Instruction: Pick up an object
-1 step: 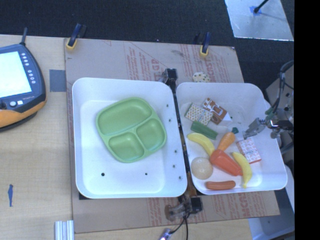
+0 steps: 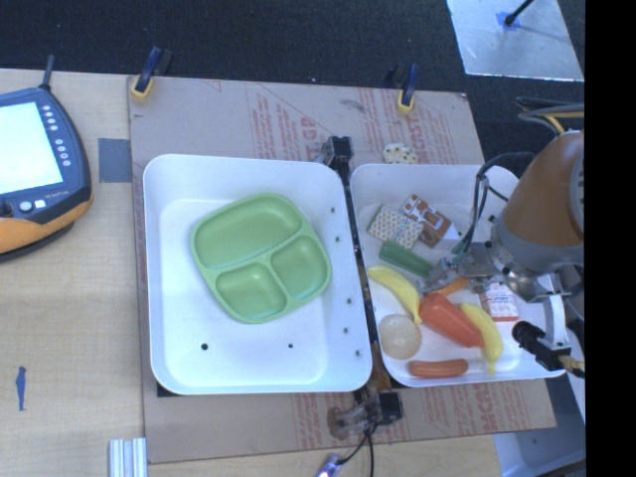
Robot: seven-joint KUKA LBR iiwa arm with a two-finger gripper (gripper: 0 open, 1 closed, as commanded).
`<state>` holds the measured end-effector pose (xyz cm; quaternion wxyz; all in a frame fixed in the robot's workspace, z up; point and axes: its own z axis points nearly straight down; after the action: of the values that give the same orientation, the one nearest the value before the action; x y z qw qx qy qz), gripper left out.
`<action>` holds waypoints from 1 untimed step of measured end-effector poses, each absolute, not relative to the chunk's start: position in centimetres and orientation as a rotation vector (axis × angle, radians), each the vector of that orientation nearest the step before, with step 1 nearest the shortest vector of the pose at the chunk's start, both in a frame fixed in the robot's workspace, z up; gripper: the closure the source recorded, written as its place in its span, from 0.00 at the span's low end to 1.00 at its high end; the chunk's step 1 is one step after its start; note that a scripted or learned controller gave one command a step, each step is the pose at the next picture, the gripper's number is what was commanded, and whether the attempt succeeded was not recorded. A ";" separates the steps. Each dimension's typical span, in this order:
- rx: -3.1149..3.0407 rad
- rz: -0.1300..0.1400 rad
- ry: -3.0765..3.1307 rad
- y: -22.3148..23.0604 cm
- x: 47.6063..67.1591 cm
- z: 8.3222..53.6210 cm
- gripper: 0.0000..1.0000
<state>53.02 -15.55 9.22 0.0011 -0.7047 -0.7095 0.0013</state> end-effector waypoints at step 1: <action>-2.208 0.009 -2.229 -15.7 53.0 10.2 1.00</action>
<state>52.96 -15.68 10.18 0.0021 -0.7037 -0.7105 0.0029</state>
